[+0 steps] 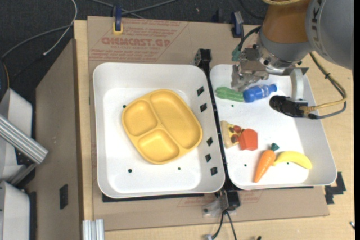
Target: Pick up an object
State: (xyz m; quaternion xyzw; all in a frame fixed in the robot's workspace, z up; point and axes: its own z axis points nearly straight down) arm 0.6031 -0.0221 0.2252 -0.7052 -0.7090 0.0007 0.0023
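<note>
Nearest us in the right bin (320,172) lie a carrot (264,163) and banana (295,159), while the gripper (246,79) sits low over the blue bottle (259,92) and green piece (228,94) touching it. We cannot tell how it stands; crowded, it may nudge either aside and lift nothing.

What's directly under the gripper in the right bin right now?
Under the gripper in the right bin lie a green object and a blue bottle, side by side. The gripper covers the ends nearest it, so whether it touches either cannot be seen.
</note>
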